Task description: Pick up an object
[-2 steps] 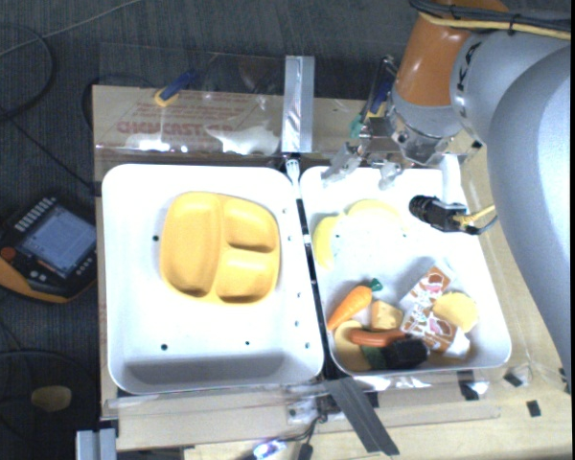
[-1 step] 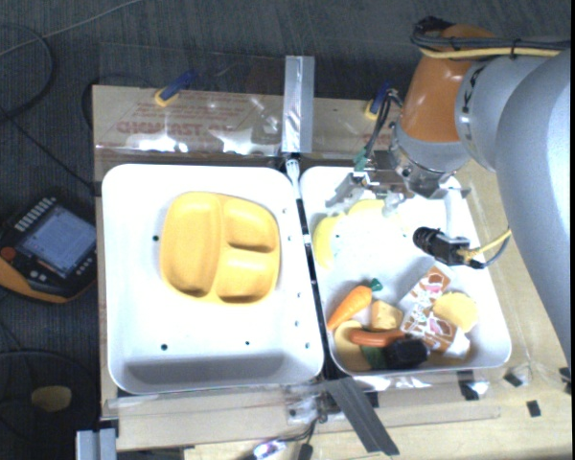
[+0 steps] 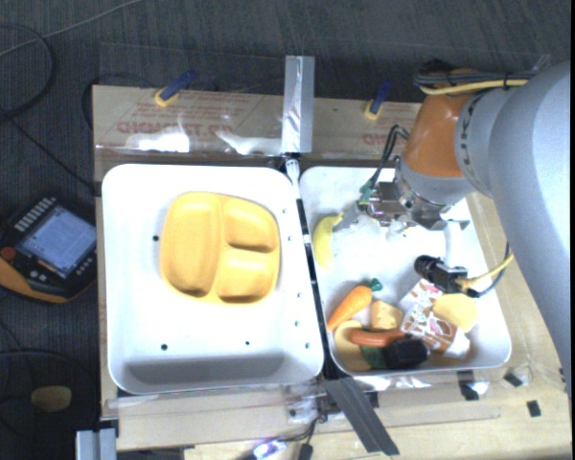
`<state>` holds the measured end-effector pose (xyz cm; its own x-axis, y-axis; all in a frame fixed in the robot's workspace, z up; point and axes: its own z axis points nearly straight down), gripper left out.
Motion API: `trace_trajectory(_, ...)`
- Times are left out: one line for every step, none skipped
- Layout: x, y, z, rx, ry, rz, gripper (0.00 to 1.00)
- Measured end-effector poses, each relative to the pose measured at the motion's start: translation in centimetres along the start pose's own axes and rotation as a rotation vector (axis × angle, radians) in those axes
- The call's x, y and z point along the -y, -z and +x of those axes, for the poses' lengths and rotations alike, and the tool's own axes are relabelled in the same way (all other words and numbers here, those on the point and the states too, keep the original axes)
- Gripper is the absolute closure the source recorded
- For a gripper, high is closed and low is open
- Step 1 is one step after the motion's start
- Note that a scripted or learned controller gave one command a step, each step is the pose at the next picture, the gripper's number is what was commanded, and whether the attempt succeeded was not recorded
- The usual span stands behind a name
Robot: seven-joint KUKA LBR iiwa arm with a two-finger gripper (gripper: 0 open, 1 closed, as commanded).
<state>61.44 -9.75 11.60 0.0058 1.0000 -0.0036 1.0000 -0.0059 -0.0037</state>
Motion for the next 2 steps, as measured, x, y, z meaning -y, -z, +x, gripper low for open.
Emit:
trace_trajectory(-4.8,-2.8,-0.4,-0.002,0.070,0.009,0.00)
trace_trajectory(-4.9,-1.7,-0.4,0.002,0.072,0.006,1.00)
